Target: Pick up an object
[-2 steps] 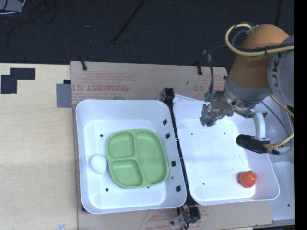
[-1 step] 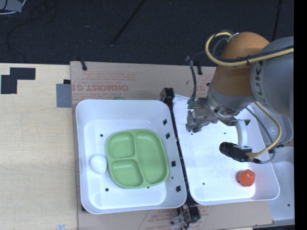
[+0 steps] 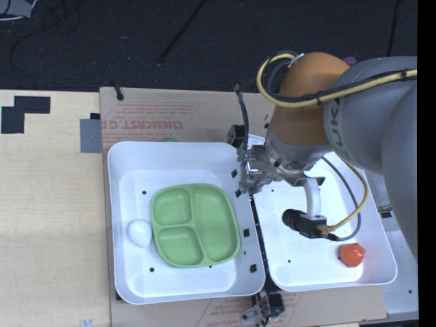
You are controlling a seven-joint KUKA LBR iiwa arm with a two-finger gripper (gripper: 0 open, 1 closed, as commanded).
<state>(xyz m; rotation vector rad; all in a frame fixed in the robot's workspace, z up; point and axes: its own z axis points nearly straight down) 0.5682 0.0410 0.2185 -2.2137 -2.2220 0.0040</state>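
Three things lie within my reach, and none of them is lifted yet. The orange object [image 3: 352, 254] sits on the floor of the right bin [image 3: 381, 278], near its front right corner, free and untouched. In the left bin [image 3: 116, 182] a green divided plate [image 3: 195, 224] lies flat, taking up most of the middle, and a small white egg-like object [image 3: 139, 232] rests just beside the plate's left edge, close enough that I cannot tell whether they touch.

My pincer [image 3: 249, 176] hangs low over the seam where the two bins meet, toward the back of the desk [image 3: 48, 216], well apart from the orange object and just off the plate's back right corner. My own wrist covers most of it, so I cannot tell how it is set, and I see nothing carried in it.

So I judge the task barely begun: the choosing, the descent onto one object, the grip and the lift are all left to do.
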